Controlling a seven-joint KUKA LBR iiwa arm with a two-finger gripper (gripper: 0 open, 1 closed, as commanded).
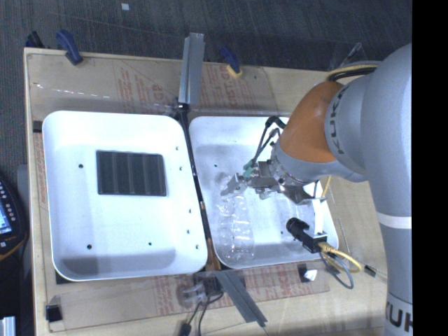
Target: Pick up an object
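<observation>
Reaching in from the right, the grey arm with its orange band (313, 128) and hovering low over the right shallow white bin (210, 142). Jaws (246, 176) sitting just above a clear crumpled plastic bottle (236, 224) lying in that bin's lower left part; opening impossible to tell, nothing visibly gripped. Lying in the left white bin (70, 138), a dark ribbed rectangular block (131, 173).

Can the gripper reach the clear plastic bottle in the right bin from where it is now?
Probably yes. The gripper hangs in the right bin, just above the clear plastic bottle, and nothing lies between them.
</observation>
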